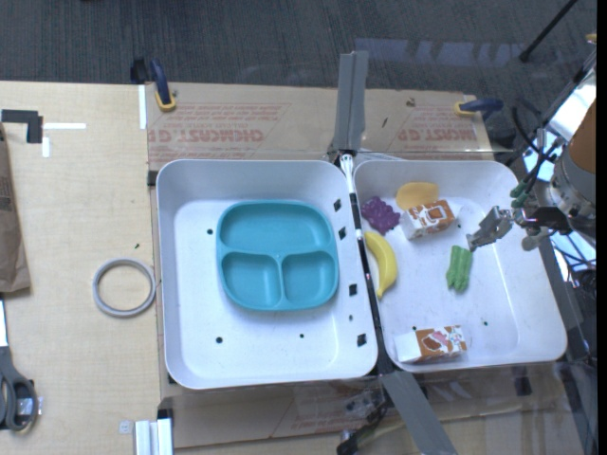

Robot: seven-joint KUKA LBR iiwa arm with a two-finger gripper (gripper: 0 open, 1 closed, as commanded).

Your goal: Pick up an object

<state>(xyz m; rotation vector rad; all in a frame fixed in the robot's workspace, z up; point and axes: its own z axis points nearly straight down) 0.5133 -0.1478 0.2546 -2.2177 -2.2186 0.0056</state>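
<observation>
- A wooden bench (76, 216) stands on dark grey carpet; cardboard sheets lie under the two bins.
- The left bin (180, 282) holds a teal divided plate (279, 255), lying flat near its middle.
- The right bin (517, 320) holds the small things; a grey divider bar runs up from where the two bins meet.
- The arm (579, 150) comes in from the right, over the right bin's far right corner.
- The gripper (488, 227) hangs over the upper right part of the right bin, pointing down and to the left. Its tips are small and blurred, so I cannot tell how far apart the jaws stand. Nothing can be seen between them.
- A banana (382, 262) lies along the right bin's left wall.
- A green pod (459, 267) lies just below and left of the gripper, the nearest thing to it; whether they touch cannot be told.
- A white and orange carton (429, 219) lies left of the gripper, near it but apart.
- A second carton (432, 343) lies by the near wall, well apart from the gripper.
- A yellow piece (417, 194) sits behind the first carton.
- Purple grapes (380, 214) lie between the banana's top and that carton.
- A tape ring (124, 285) lies on the bench left of the bins.
</observation>
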